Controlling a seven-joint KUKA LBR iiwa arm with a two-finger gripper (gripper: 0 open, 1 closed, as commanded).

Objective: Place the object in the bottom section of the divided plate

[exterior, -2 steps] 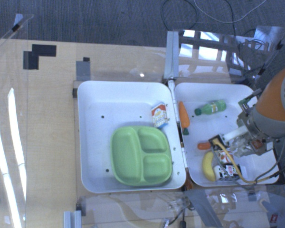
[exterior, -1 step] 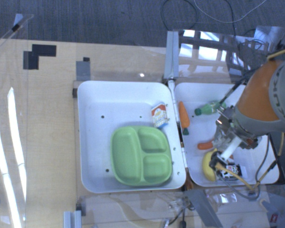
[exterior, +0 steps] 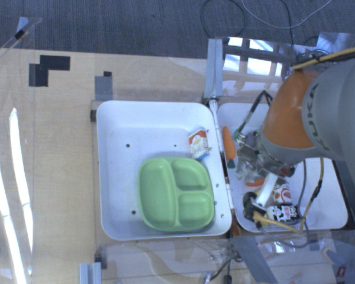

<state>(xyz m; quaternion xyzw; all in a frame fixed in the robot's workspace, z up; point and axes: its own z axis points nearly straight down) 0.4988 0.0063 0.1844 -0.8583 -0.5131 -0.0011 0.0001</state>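
Observation:
A green divided plate (exterior: 176,194) lies in the left bin (exterior: 118,158), toward its front right. It has one large section on the left and two smaller ones on the right, and nothing rests in any of them. A small white, orange and blue carton (exterior: 199,144) lies just beyond the plate, against the bin's right wall. My gripper (exterior: 247,163) hangs low over the right bin (exterior: 337,218), near its left side. An orange carrot-shaped piece (exterior: 228,146) lies just left of it along the bin wall.
Under the arm in the right bin are a small orange piece (exterior: 255,182) and a red, white and black packet (exterior: 282,203). The wall between the two bins (exterior: 220,158) separates my gripper from the plate.

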